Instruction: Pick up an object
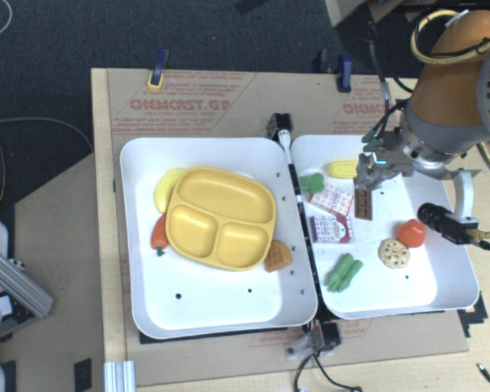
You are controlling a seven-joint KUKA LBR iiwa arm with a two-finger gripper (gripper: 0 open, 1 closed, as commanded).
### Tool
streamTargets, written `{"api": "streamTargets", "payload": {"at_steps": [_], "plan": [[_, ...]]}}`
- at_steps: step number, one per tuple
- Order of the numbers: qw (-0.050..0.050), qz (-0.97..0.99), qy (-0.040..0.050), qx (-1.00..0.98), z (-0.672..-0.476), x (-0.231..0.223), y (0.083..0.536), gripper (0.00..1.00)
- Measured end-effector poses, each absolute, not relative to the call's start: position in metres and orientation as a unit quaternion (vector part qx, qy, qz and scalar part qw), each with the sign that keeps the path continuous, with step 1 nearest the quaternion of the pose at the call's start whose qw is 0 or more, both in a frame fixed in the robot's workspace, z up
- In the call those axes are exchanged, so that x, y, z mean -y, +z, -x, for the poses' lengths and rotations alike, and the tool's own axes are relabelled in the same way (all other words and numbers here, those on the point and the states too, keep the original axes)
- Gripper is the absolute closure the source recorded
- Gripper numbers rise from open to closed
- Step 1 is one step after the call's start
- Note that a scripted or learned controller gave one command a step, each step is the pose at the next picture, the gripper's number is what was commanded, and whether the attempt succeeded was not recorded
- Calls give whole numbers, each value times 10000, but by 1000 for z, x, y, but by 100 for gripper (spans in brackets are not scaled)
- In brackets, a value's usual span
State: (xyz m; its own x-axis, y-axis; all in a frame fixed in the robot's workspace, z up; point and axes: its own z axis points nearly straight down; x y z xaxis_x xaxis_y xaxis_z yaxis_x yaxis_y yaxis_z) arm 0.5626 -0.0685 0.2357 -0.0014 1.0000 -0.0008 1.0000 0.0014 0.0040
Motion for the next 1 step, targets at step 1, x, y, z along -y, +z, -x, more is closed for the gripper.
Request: {"api": "streamTargets", "payload": {"at_steps": [1], "plan": [[-13,-7076,-11,-7066,-556,78,222,100]]}}
